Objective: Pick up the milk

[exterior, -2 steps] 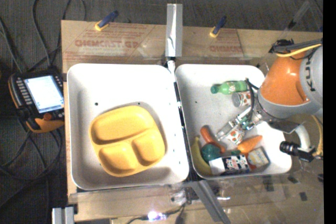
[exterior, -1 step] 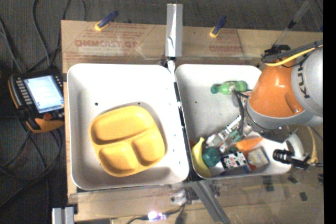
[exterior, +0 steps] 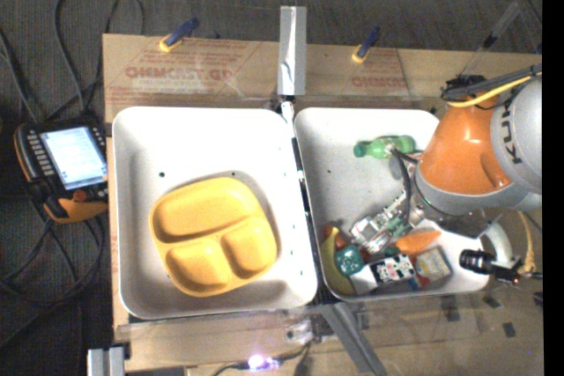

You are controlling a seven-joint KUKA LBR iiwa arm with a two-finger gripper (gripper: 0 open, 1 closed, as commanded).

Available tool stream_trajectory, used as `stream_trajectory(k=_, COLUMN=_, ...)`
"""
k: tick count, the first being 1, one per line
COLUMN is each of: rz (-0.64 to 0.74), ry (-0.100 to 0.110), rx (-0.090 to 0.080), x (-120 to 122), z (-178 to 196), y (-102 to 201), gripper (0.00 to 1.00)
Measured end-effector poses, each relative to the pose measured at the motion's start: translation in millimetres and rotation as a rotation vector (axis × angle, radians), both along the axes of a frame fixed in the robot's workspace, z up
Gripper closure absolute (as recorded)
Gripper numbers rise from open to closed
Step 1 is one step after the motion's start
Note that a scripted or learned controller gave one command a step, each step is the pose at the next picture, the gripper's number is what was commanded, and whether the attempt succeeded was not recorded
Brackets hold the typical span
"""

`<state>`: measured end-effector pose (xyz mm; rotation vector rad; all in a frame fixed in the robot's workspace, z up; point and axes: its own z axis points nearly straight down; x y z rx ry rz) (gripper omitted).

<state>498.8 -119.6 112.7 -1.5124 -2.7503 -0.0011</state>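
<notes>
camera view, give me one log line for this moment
gripper: low in right white bin, over toy pile | left white bin: yellow sectioned plastic tray | green bottle: right bin's far end

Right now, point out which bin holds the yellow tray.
The left bin: the yellow divided tray lies alone in it. The right bin holds the small clutter beneath the claw.
</notes>
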Motion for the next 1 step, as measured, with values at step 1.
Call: stream_trajectory(k=1, rz=0.12, ry=0.0, rx=0.001, x=-15.3, z=70.2, y=54.3, gripper=1.0)
